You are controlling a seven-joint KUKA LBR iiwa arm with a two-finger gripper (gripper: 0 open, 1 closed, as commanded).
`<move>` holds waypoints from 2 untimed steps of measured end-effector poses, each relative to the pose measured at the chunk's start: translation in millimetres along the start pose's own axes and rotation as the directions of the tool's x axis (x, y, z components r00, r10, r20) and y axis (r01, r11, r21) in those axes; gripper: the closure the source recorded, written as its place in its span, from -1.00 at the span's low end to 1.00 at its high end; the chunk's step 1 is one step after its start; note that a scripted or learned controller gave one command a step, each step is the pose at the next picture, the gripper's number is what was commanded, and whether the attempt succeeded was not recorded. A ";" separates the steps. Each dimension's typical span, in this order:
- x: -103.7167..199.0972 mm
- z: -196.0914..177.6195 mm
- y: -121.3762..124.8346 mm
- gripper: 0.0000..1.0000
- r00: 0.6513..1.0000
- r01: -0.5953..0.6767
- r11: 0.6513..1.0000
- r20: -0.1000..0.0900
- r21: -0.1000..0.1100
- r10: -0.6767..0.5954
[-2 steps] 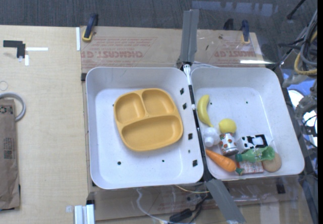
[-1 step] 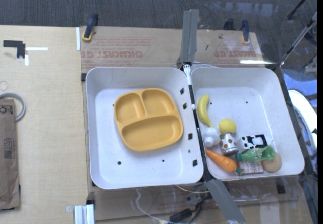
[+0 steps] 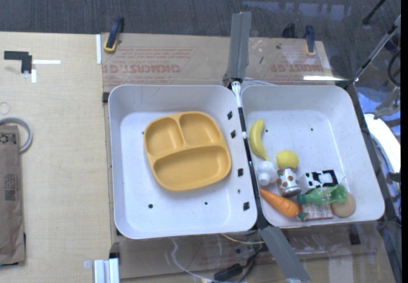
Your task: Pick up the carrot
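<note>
Lying at the near edge of the right bin [image 3: 357, 148]: the carrot [image 3: 279, 202], tapered, smooth and orange.

Beside the carrot, a green-leafed item [image 3: 325, 197] overlaps a flat packet [image 3: 317, 213], whose print is too small to read; a tan rounded piece [image 3: 344, 207] sits just beyond them. Farther back are a small patterned can [image 3: 289, 181], a lemon [image 3: 287, 159] and a curved banana [image 3: 256, 139]. The left bin [image 3: 127, 148] carries a matte yellow sectioned plate [image 3: 187, 150]. State of the jaws: cannot tell.

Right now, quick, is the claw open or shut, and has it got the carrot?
Claw: cannot be told.
The tapered orange carrot lies on the floor of the right shallow white bin.
</note>
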State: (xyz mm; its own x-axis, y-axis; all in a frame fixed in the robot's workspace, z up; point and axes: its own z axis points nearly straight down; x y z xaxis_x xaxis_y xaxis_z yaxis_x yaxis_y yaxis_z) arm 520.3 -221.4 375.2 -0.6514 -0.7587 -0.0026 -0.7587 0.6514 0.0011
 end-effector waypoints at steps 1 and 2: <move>-5.0 -26.2 43.6 -1.00 0.891 0.453 0.891 0.001 0.000 -0.453; -6.8 -34.0 41.9 1.00 0.893 0.450 0.893 0.005 0.000 -0.450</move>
State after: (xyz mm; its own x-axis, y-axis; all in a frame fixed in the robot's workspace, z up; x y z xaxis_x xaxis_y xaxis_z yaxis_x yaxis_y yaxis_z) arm 492.9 -189.0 409.2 -0.2398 -0.9708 -0.0074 -0.9708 0.2398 0.0000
